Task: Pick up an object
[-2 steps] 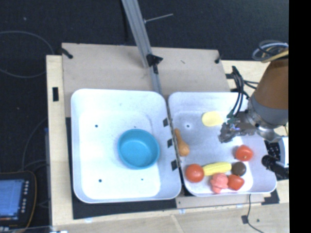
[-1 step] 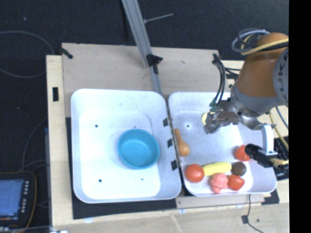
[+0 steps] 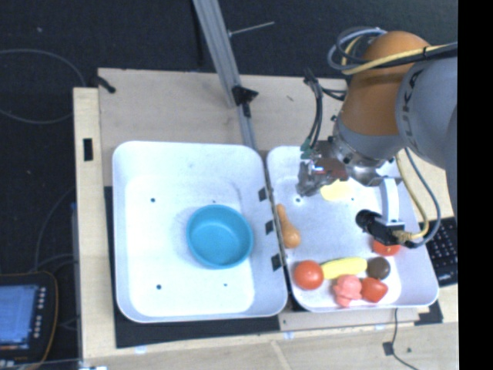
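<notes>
My gripper (image 3: 307, 180) hangs over the upper left part of the right bin (image 3: 412, 295), pointing down. A pale yellow piece (image 3: 337, 192) lies just to its right, partly under the wrist. An orange carrot-shaped toy (image 3: 287, 227) lies below the gripper near the bin's left wall, apart from it. Along the bin's front lie a red tomato (image 3: 308, 274), a yellow banana (image 3: 343, 267), a pink toy (image 3: 348, 289), a red piece (image 3: 374, 289) and a brown ball (image 3: 378, 267). Another red piece (image 3: 385, 246) shows at the right, partly covered by a black part.
The left bin (image 3: 139, 168) holds a blue bowl (image 3: 220, 236) near its middle. A grey metal post (image 3: 219, 48) slants down from the top to the gap between the bins. The arm's grey and orange body (image 3: 385, 83) covers the right bin's upper right corner.
</notes>
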